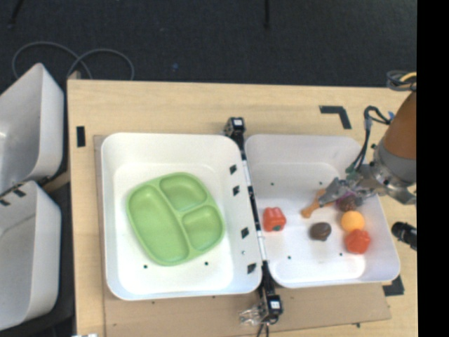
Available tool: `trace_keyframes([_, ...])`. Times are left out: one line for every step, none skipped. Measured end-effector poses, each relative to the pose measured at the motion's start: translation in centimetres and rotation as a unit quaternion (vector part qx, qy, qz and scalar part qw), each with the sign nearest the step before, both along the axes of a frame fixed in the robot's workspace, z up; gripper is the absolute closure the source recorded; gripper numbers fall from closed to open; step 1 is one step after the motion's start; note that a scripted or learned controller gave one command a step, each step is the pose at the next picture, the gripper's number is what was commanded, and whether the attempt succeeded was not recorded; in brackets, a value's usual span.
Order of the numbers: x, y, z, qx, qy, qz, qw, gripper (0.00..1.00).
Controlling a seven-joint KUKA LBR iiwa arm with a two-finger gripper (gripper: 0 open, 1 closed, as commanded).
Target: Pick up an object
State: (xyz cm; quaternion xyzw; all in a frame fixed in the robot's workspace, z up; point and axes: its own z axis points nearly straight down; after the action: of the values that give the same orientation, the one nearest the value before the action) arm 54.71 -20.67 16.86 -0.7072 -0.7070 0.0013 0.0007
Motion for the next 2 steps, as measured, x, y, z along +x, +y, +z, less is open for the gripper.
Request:
trace_keyframes([0.45,-0.77,-5.92,-0.0001,0.000,-0.001,1.0000,0.00])
trace_keyframes([0.47,-0.89,-6.84,-0.0005,-0.001,-0.002,1.0000,0.00])
